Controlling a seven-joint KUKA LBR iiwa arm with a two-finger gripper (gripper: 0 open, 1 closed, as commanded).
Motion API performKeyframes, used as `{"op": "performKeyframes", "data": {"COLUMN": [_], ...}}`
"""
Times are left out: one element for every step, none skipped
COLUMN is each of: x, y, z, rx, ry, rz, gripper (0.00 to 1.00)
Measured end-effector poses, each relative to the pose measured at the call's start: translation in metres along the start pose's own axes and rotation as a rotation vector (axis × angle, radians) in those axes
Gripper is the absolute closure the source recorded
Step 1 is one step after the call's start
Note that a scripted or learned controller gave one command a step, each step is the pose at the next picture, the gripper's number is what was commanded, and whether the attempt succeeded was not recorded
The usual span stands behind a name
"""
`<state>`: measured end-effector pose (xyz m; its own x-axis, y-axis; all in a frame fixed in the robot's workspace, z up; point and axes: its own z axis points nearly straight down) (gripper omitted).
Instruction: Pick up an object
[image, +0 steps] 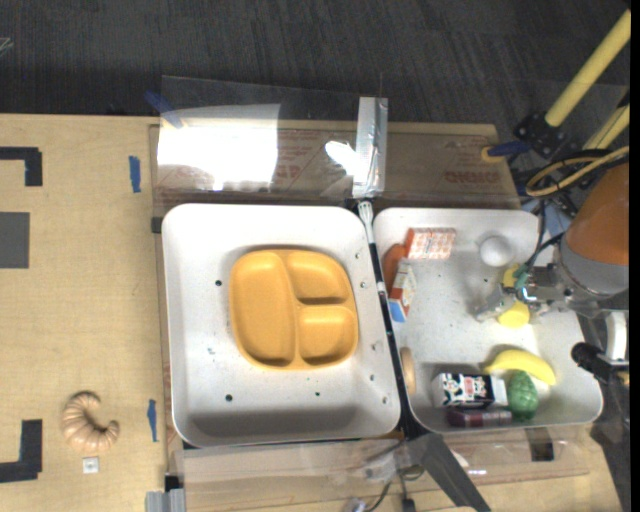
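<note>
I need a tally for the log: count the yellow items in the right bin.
2. A banana lies near the front, touching a green object. A small yellow item sits mid-bin at the gripper. More may be hidden under the arm.

Robot lab: taped bench (70, 300), white bins (185, 330), cables (560, 165)

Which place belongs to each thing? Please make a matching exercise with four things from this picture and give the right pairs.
Things:
1. yellow divided plate
2. banana
3. croissant
4. white ball

Places:
A. on the bench, outside the bins, near the picture's lower left corner
B. in the left bin
C. toward the back of the right bin
D. toward the front of the right bin, just above a green thing

Pairs: 1-B, 2-D, 3-A, 4-C
</note>
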<state>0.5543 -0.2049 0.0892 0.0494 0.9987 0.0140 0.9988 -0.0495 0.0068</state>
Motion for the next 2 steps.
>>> {"op": "performKeyframes", "data": {"x": [-0.006,0.041], "y": [0.0,0.005], "z": [-0.011,-0.065], "rx": [-0.005,0.002], "ry": [-0.011,-0.014], "rz": [0.006,-0.135], "gripper": [1.0,1.0]}}
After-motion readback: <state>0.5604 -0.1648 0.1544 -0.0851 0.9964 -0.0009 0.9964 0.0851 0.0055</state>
